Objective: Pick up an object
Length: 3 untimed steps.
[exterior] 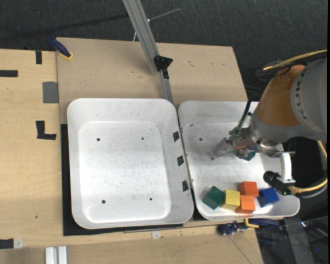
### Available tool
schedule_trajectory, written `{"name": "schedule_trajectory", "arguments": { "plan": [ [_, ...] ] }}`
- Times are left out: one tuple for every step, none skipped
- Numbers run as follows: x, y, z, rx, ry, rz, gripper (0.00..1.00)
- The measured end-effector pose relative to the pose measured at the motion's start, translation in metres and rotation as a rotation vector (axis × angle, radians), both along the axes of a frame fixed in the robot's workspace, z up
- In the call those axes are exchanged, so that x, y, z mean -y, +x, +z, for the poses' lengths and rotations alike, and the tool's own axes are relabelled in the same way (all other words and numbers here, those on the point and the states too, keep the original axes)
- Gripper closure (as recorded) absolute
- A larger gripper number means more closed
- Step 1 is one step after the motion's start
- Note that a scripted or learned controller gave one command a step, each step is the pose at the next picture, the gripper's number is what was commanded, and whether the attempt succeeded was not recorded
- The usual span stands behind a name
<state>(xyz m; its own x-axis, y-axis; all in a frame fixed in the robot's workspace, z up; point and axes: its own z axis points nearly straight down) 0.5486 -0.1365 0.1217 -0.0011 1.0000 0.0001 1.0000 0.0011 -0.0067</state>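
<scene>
The left shallow white plastic bin (82,120) lies bare on the wooden table (22,164); in the right white bin (201,120) small blocks cluster near the front: green cube (213,197), yellow cube (231,198), orange cubes (247,196), blue cube (268,196); they look light, rigid, best pinched across flat faces; the tool (226,146) hangs above, its opening I cannot tell.

Blocks (239,197) clustered, apparently touching, right bin (201,120) near corner.
</scene>
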Motion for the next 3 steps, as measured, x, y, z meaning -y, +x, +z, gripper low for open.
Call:
{"name": "schedule_trajectory", "arguments": {
  "plan": [
    [-0.001,0.001,0.012,0.003,0.001,0.001,1.0],
    [-0.006,0.004,0.056,0.01,0.0,0.001,1.0],
    [-0.005,0.012,0.116,0.012,-0.002,0.001,1.0]
  ]
}}
